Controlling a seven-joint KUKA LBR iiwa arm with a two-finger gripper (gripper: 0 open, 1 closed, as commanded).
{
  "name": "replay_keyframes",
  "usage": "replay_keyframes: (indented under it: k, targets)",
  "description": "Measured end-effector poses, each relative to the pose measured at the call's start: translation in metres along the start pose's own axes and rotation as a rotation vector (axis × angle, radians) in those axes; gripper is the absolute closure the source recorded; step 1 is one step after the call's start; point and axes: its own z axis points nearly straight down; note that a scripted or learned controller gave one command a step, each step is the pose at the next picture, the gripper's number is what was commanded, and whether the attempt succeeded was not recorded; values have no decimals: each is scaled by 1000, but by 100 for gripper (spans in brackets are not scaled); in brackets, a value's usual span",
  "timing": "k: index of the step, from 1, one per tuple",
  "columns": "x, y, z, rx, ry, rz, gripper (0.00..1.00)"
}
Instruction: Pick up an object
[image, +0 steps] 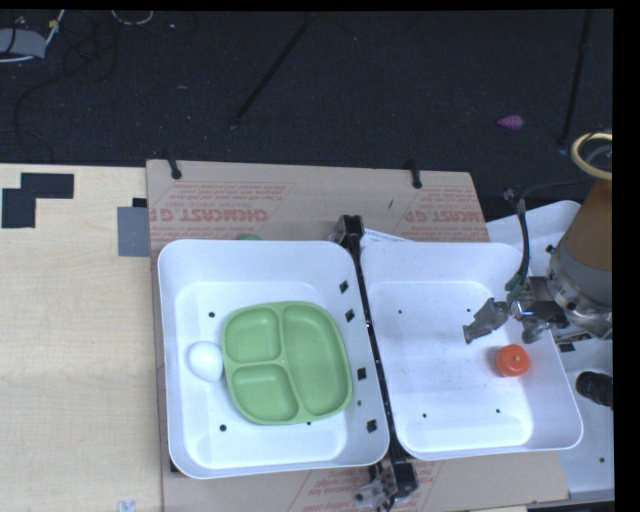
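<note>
While the hand (497, 322) hangs low over the right bin (440, 420), its grey fingers (485, 320) spread apart and gripping nothing, an orange ball (512, 360) sits on the bin floor just beside it, on the near-right side. The arm (590, 260) reaches in from the right with its wrist above the bin's right wall. In the left bin (185, 300), a green tray (287, 361) with three compartments lies flat, and a white egg (205, 360) touches its left edge. The risk from here, as it looks, is a miss: the ball lies off to one side of the open fingers rather than between them, so a straight descent could close on air. A fingertip clipping the round ball could also send it rolling toward the wall, out of easy reach.
</note>
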Motion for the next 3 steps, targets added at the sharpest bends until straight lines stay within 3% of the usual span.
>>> replay_keyframes:
  k: [1,3]
  targets:
    - [0,2,-6,-13,-2,-2,0]
    - [3,4,102,-7,0,-2,0]
